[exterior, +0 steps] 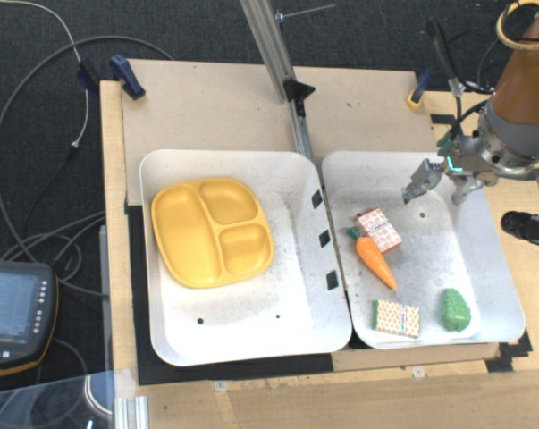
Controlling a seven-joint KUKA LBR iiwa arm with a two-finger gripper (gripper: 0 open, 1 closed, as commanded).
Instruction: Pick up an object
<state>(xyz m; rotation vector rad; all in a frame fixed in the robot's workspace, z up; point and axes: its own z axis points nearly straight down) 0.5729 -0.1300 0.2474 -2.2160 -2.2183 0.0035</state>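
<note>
The end effector [439, 183] hangs over the right bin [484, 266] with fingers spread, holding nothing. Below it lie a toy carrot [374, 259] and a small box [379, 230].

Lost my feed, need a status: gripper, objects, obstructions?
Gripper open over right bin, holding nothing. Carrot, two small boxes, green piece lying in it, untouched. Nothing blocking.

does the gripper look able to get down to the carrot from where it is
Probably yes. The gripper hangs over the right bin's upper part, and the carrot lies uncovered below it, though the small pink box touches its leafy end.
</note>
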